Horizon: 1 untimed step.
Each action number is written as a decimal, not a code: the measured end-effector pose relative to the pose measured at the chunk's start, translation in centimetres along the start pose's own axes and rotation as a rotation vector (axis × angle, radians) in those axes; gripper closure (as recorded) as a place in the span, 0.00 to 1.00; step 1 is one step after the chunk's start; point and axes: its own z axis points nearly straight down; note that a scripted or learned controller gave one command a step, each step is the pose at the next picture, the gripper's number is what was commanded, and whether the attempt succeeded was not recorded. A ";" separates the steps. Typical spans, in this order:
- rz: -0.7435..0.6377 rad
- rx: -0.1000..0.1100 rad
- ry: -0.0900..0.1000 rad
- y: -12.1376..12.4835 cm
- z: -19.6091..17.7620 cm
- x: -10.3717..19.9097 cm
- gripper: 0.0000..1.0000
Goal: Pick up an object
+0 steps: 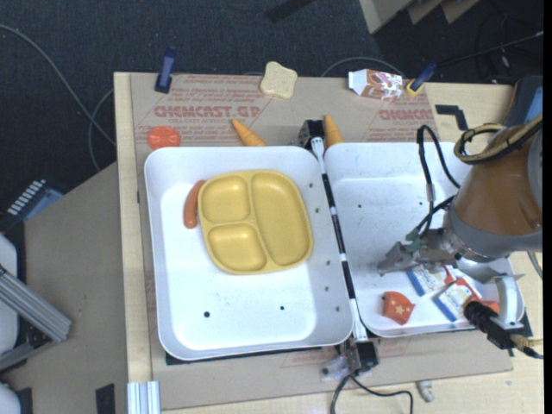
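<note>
Nearest, at the front edge of the right bin [379, 175], a red strawberry-like toy [397, 307] lies on the white floor. Just right of it, in the bin's front right corner, sit some small blue, white and red packets [444, 290]. The tool [398, 259] hangs low over the bin floor just behind and above the strawberry toy, apart from it; nothing shows between its fingers, and how wide they stand I cannot tell. The arm [500, 205] comes in over the bin's right edge.

In the left bin [250, 317], a yellow divided plate [256, 220] rests toward the back half, with a red-orange sausage toy [191, 205] touching its left side.

Farther back, on the worktop [216, 106] behind the bins, an orange carrot toy [247, 134] lies by the left bin's rear edge and a red disc [162, 136] near its rear left corner. At the far edge sit a blue clip [166, 69], a slice of toy bread [279, 79] and a crumpled wrapper [377, 83].
</note>
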 end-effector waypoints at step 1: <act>0.001 -0.003 -0.002 5.7 2.1 -6.2 0.00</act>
